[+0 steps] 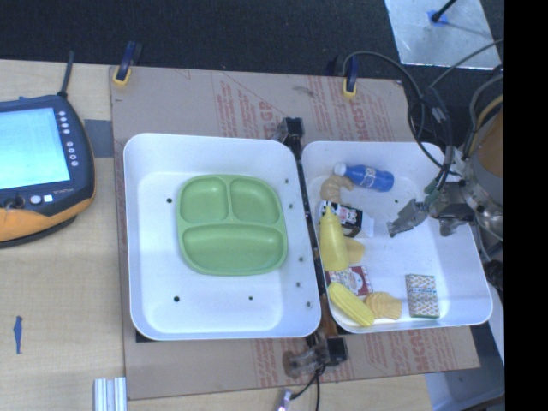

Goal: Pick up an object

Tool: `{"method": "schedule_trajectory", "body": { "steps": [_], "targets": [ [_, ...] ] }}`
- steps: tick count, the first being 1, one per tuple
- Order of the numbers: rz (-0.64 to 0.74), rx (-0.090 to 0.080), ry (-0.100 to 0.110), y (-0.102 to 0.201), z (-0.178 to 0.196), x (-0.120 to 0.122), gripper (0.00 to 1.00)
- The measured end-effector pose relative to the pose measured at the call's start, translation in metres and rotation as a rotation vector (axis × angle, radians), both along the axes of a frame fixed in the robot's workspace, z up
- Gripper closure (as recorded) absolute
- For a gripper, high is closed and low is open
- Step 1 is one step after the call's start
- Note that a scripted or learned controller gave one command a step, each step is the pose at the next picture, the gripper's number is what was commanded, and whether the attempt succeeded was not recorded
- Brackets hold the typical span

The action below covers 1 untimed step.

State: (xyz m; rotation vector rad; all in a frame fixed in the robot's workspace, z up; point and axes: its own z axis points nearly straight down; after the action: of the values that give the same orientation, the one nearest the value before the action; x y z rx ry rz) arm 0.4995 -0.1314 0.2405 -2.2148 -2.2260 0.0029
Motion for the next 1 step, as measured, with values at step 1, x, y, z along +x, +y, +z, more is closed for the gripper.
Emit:
{"method": "schedule_trajectory", "body": {
  "steps": [1],
  "targets": [
    [0.002, -0.002, 0.001, 0.0244, -0.0439, 0.0765, 0.0]
  ]
}}
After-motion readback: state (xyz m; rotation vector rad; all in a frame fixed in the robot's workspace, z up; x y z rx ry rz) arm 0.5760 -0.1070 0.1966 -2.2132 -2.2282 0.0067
